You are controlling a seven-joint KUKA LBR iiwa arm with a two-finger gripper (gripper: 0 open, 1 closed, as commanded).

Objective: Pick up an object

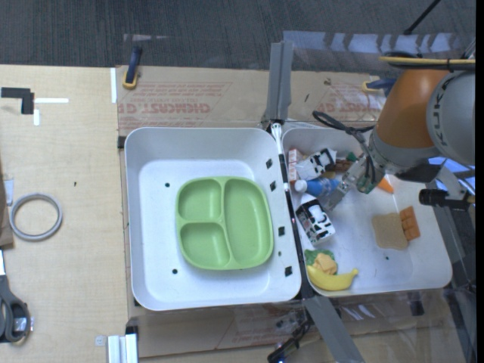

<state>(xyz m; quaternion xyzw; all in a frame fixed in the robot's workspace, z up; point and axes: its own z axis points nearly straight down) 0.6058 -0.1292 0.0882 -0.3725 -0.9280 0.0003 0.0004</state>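
Gripper was down in the right bin, over the clutter at its far-left corner. Can't tell jaw state. Nothing visibly lifted; banana sat at the bin's near-left corner.

Showing pale green on divided plate, white on both bins, yellow on banana, tan on sponge, orange on block.
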